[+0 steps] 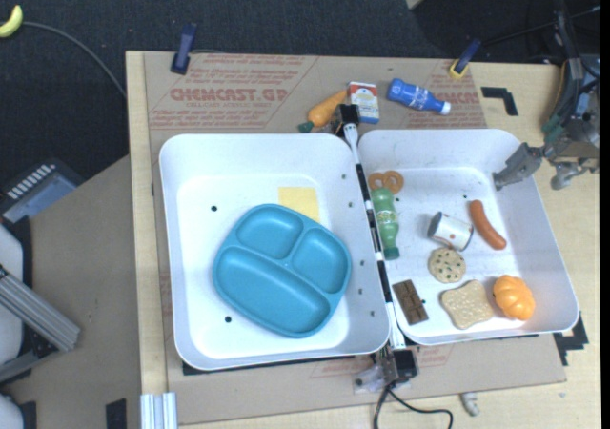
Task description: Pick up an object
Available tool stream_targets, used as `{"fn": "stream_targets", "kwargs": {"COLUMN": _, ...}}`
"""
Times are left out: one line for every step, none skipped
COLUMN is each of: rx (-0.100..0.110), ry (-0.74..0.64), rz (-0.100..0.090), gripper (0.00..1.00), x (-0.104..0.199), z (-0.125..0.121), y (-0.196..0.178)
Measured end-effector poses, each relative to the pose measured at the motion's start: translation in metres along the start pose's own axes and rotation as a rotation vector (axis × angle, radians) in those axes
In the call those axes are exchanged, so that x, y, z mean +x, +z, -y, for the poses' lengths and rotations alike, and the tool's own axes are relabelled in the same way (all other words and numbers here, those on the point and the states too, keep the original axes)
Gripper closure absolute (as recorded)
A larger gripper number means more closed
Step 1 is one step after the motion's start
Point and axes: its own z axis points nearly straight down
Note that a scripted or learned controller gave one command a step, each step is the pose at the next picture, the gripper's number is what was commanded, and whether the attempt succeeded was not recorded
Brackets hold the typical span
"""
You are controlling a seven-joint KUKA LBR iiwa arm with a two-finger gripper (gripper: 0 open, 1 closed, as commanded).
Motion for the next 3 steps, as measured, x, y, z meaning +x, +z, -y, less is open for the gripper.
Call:
{"fn": "stream_targets", "kwargs": {"rx": 0.004, "ry": 0.001, "rz": -0.001, "gripper": 0.0, "x": -0.015, "z": -0.022, "y": 0.127}}
{"fn": "stream_targets", "kwargs": {"rx": 0.004, "ry": 0.0, "rz": -0.002, "gripper": 0.0, "x": -0.028, "z": -0.037, "y": 0.196}}
{"fn": "stream_targets", "kwargs": {"rx": -0.001, "ry": 0.001, "rz": 0.0, "gripper": 1.0, "x": -0.028, "z": -0.038, "y": 0.185}}
